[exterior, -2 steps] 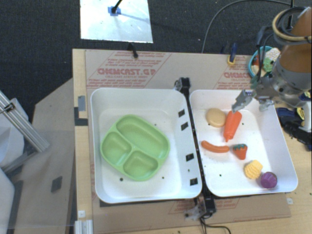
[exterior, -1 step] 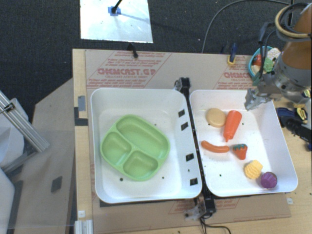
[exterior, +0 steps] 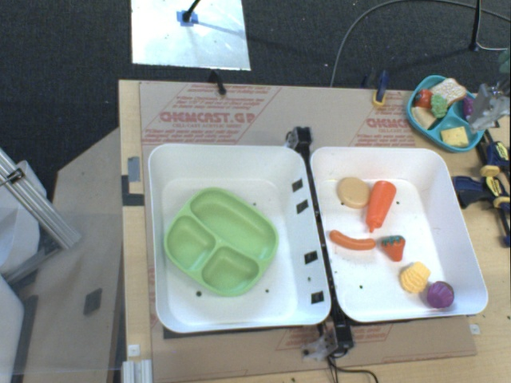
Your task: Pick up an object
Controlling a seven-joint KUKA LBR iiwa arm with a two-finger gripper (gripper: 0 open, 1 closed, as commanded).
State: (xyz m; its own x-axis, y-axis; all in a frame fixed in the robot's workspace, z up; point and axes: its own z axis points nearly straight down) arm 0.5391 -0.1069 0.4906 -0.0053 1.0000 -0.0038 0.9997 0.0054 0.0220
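In the camera view, all places are given from the right bin. Six small toy foods are seen on its floor, and any one of them can serve as the thing to be picked. A tan round piece lies in its far left part, and an orange carrot is touching it on the right. A sausage lies near the middle, with a small red piece just beside it. A yellow piece and a purple ball are found in the near right corner, almost touching one another.

The pieces are spread loosely, probably so that each may be approached from above. The sausage has free floor on its left and is judged the easiest choice; the carrot is crowded by the tan piece.

To the left of the right bin stands the left bin, where a green divided plate is laid flat. Beyond the right bin's far right corner a blue tray with spare toys is kept, out of the work area.

Whether the claw is released or clenched cannot be told. No piece is lifted yet.
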